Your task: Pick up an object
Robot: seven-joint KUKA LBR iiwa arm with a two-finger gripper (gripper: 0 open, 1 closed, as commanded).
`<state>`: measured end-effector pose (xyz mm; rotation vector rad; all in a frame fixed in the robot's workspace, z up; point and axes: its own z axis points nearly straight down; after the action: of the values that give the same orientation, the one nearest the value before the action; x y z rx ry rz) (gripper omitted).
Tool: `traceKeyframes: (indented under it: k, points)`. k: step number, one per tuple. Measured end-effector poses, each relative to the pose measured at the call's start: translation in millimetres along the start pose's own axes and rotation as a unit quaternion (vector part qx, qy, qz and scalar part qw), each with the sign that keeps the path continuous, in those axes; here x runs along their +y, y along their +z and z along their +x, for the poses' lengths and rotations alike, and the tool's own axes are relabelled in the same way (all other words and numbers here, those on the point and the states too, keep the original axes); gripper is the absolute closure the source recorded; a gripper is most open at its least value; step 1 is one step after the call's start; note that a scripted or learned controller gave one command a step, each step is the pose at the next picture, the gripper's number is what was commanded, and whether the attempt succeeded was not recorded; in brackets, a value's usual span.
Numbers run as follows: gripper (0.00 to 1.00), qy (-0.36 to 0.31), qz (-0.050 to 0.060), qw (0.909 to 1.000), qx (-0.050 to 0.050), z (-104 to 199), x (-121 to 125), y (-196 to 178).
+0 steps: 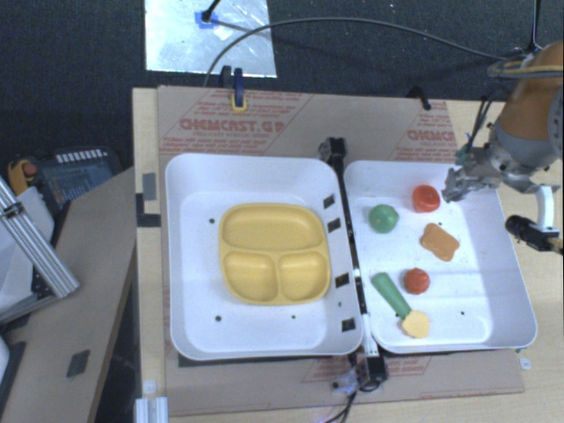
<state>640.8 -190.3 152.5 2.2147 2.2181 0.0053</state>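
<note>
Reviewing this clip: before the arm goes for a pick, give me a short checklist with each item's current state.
1. Gripper positioned over the right bin: ok, near its far edge.
2. Nearest target free of neighbours: ok, the red piece sits apart from the green ball.
3. Finger opening: cannot tell.
4. Anything held already: cannot tell.
5. Other items lying loose: ok for the orange block and red ball; the green stick touches the yellow piece.
6. Yellow tray out of the way: ok, in the left bin.
</note>
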Motion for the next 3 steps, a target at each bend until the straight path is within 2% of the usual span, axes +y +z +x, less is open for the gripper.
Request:
traceKeyframes:
  k: [1,2,3]
  points:
    - [1.00,-0.002,0.000,1.0000,0.000,2.2,0.5,-65.0]
    - [1.00,-0.002,0.002,1.0000,0.001,2.2,1.5,-66.7]
    - [1.00,-0.003,0.003,1.0000,0.001,44.8,-4.7,-71.0]
